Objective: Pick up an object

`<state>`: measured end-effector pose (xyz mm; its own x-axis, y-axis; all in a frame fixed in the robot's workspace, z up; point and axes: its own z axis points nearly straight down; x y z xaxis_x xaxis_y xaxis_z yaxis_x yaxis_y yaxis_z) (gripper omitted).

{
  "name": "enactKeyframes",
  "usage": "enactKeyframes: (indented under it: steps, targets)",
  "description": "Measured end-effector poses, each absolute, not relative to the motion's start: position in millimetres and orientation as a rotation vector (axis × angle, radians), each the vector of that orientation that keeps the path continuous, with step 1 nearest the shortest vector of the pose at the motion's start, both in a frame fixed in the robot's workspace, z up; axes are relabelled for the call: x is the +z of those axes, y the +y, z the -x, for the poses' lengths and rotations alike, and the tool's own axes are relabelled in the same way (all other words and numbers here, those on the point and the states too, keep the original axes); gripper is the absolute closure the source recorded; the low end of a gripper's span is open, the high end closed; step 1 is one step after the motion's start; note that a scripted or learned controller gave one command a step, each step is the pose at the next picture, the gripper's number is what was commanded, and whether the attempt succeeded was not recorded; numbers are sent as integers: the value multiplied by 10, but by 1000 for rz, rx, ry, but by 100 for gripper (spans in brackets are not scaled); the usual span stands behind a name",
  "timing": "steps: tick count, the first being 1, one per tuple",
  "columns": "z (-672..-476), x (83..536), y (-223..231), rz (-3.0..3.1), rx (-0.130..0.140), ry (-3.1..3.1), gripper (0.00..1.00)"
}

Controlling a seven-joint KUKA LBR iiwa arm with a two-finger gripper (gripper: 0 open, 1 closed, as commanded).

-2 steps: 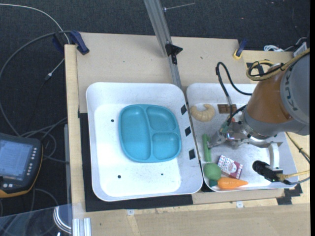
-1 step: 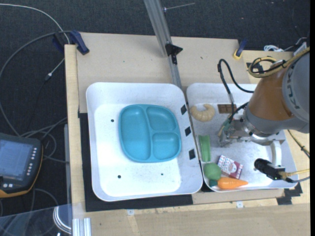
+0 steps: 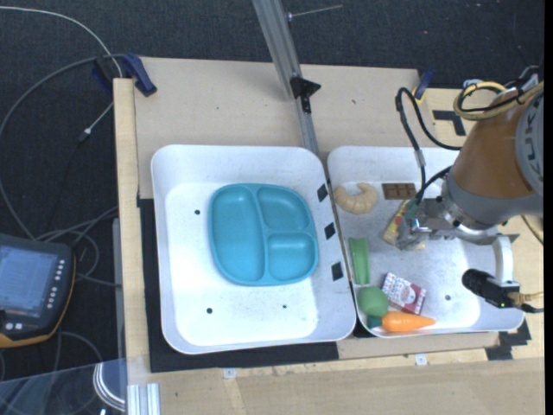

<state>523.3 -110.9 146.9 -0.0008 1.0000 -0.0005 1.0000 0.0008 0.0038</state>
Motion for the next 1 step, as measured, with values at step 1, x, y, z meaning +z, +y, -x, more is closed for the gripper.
enactKeyframes:
  steps: [1]
  targets:
    - [-5192, 2041, -1027, -2216, 5, 2221, 100]
